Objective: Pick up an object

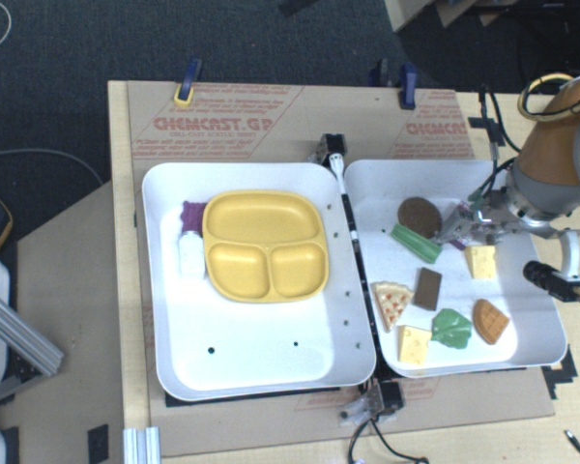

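The pincer point(461, 228) hangs low in the right bin point(367, 187), its dark tips blurred against the white floor; whether they are apart or together I cannot tell. Just left lie a brown round piece point(420, 215) and a green stick point(415, 243), possibly touching the tips. A yellow cheese square point(481, 261) sits just near of it. Nearer lie a chocolate bar point(427, 288), pizza slice point(392, 304), green pepper point(451, 328) and bread roll point(490, 320). The left bin point(174, 346) holds a yellow divided tray point(265, 245).
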Action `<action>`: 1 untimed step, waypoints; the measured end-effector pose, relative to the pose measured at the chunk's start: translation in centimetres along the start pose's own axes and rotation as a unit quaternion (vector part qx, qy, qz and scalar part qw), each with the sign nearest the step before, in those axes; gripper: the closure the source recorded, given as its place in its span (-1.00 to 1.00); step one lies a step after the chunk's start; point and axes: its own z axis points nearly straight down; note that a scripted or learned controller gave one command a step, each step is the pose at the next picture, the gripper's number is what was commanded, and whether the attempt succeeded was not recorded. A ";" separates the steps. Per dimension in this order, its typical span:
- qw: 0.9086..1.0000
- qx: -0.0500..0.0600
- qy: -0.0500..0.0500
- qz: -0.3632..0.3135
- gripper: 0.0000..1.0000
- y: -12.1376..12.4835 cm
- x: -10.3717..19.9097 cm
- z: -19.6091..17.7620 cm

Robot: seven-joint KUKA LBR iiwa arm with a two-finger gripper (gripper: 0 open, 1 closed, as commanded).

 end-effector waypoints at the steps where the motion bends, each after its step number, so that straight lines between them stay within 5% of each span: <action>1: 1.000 -0.002 -0.001 0.000 1.00 0.1 -0.1 -1.3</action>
